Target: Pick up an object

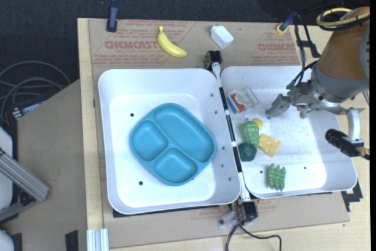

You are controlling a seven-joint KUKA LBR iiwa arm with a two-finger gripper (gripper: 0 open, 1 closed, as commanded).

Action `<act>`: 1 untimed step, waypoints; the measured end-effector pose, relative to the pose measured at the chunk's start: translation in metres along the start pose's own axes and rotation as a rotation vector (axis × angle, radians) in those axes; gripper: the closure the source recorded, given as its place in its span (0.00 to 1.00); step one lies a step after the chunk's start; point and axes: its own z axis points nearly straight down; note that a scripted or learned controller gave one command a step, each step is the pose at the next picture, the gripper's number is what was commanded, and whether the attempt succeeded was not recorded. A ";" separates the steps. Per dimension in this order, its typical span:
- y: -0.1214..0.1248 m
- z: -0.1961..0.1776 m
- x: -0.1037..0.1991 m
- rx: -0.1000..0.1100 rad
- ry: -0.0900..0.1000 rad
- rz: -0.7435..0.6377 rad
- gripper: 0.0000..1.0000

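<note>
Since my hand (289, 104) is hovering with its fingers spread and nothing between them over the right bin (335, 182), I'd drop it onto the yellow block (269, 144) left of it, which sits clearest of the green toys (249, 132).

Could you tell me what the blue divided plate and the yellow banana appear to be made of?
The blue divided plate looks like moulded plastic with a smooth, matte finish: uniform colour, rounded compartment edges. The yellow banana is probably a plastic toy: even, slightly glossy yellow without blemishes, though real fruit cannot be ruled out.
</note>
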 end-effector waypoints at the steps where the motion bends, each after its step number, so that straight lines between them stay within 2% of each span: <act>1: 0.003 0.045 0.052 0.001 0.000 0.000 0.00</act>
